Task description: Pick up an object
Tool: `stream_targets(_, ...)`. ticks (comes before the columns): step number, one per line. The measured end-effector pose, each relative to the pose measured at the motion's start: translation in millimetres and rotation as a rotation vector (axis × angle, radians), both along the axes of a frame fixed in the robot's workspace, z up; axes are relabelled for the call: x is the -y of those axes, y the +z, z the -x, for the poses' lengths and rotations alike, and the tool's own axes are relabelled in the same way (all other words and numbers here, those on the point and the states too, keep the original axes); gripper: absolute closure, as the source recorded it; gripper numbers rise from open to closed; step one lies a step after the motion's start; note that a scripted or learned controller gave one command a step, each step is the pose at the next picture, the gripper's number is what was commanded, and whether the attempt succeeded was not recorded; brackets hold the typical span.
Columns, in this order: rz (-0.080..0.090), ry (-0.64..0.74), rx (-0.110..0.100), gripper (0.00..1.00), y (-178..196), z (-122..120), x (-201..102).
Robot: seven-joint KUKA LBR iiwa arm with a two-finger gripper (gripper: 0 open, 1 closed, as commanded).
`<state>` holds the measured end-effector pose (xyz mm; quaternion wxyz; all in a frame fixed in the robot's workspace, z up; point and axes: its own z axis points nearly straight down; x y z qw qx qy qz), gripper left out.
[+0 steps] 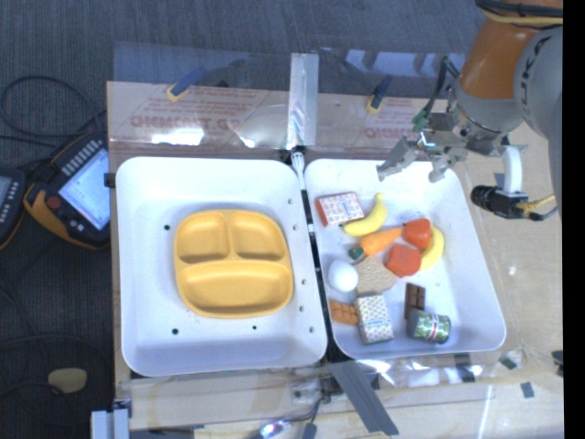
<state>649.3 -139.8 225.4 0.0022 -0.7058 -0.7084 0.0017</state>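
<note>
Bench with two white bins: left bin (146, 337) holds a yellow tray (234, 262), right bin (475, 291) holds crowded toy food. Gripper (422, 161) hovers over its far edge, fingers spread, nothing between them. Banana (366, 218) sits nearest; tight clutter risks a glancing, failed grab.

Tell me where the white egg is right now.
The smooth white egg lies in the right-hand shallow white bin, near its left wall, just left of the tan cracker and below the yellow banana.
</note>
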Motion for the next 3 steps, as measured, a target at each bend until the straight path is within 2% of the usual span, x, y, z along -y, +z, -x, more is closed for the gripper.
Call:
stream_targets(1, 0.003, 0.005, 0.002, 0.0, 112, 43, 26)
stream_targets(2, 0.0, -0.046, -0.002, 0.0, -82, 50, 11)
stream_targets(3, 0.0, 0.016, 0.007, 0.0, -134, 60, 55)
